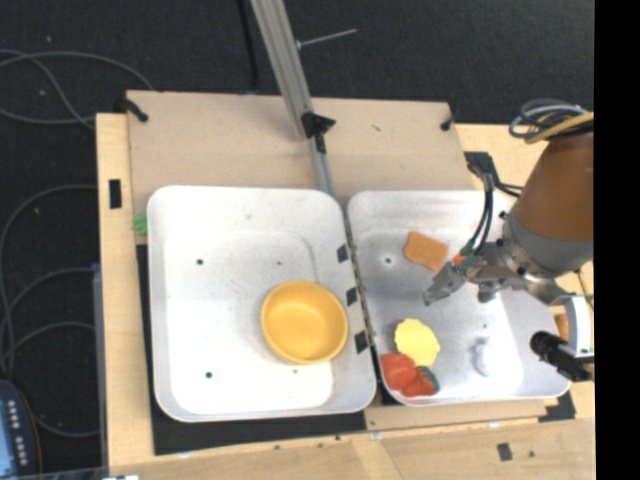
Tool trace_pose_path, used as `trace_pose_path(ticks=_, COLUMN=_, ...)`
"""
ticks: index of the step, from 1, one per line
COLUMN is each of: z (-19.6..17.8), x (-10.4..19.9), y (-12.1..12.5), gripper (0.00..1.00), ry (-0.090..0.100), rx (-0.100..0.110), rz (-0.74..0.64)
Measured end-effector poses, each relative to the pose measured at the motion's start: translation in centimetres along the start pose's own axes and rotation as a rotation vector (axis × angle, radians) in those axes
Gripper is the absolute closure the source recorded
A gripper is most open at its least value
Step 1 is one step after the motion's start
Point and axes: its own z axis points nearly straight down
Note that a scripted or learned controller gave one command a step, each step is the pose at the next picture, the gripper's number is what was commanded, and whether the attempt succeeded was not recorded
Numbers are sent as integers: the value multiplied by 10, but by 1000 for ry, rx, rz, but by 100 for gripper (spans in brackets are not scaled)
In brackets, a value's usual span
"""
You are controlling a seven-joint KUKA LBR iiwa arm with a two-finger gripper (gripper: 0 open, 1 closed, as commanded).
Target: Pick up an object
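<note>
Orange block (427, 250) lies flat in the far part of the right bin (500, 383), just left of and slightly beyond the pincer (445, 288). The pincer hangs low over the bin floor, nothing visibly between its tips; whether it is released or clenched cannot be told. Yellow piece (417, 340) lies nearer, red piece (400, 371) nearest.

A robotics laboratory test cell, seen from above. A plywood bench (250, 133) stands on dark carpet (60, 28) strewn with loose cables (40, 78), and carries two shallow white bins (230, 228) side by side beneath an aluminium mounting rail (280, 43). The industrial arm (555, 198), with its orange band and exposed wiring, reaches over the right-hand bin, which holds small toy-like test objects (415, 353).
</note>
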Motion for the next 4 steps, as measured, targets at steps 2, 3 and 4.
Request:
trace_pose_path(ticks=2, z=42, x=-1, y=2, gripper=0, ry=-3, rx=5, rz=4)
trace_pose_path(ticks=3, z=105, x=1, y=2, gripper=0, ry=-3, rx=7, rz=4)
trace_pose_path(ticks=4, z=113, x=0, y=2, gripper=0, ry=-3, rx=4, rz=5)
